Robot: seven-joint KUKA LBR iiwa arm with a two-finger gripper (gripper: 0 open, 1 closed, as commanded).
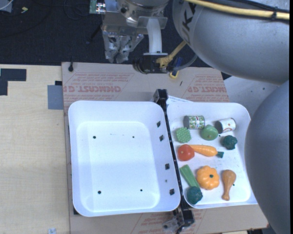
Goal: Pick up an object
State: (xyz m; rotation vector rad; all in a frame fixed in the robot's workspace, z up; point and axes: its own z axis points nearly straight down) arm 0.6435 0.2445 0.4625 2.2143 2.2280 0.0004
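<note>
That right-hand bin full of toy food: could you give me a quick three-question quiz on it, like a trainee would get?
1. True or false: the carrot touches the tomato.
2. Which sits nearest the bin's front edge?
A. pumpkin
B. green can
C. drumstick
3. Fill in: the gripper hangs above the ____, beyond both bins.

Key: 1 true; 2 C; 3 cardboard.
</note>
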